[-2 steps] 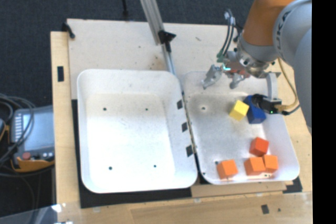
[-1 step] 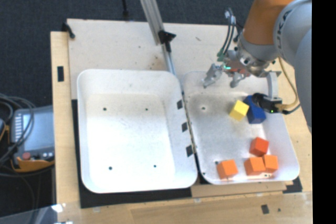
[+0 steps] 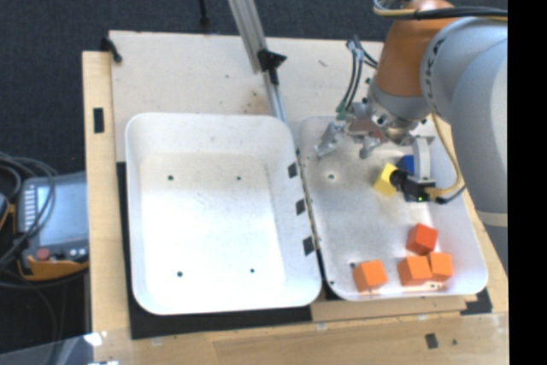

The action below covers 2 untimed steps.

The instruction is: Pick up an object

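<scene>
Orange blocks (image 3: 416, 261) lay at the lower right of the frame, inside the right bin (image 3: 342, 201). I saw my tool (image 3: 346, 141) above them, fingers spread, pinching nothing.

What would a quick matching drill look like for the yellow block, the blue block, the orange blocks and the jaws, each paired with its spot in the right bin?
Things:
1. yellow block
2. blue block
3. orange blocks
4. jaws

Places:
A. clustered along the near edge
B. over the bin's far end
C. mid-bin, beside the blue block
D. partly hidden under the wrist

Pairs: 1-C, 2-D, 3-A, 4-B
</scene>
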Each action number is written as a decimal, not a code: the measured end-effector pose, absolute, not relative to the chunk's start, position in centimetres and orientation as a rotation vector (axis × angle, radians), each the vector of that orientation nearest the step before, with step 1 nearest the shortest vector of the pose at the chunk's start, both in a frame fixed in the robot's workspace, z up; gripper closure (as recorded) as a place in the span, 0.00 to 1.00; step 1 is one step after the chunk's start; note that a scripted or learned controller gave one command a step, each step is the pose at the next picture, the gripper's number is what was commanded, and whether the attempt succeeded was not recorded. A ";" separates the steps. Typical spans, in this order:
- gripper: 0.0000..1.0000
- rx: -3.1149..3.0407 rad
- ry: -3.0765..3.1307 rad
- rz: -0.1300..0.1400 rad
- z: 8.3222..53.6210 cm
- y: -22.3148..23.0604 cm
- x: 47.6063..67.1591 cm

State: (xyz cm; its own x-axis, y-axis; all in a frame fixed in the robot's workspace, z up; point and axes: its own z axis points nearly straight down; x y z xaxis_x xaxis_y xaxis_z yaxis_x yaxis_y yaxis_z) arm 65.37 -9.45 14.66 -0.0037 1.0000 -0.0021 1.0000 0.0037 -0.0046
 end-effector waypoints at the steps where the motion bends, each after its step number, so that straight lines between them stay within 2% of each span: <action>1: 0.00 -2.221 -2.221 0.007 9.4 -9.6 65.3; 2: 1.00 -2.225 -2.223 -0.003 10.9 -9.6 65.5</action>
State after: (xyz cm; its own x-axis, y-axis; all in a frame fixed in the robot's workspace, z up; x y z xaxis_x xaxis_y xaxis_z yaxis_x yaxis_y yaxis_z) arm 65.52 -9.65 10.94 0.0007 1.0000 -0.0012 1.0000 -0.0007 0.0043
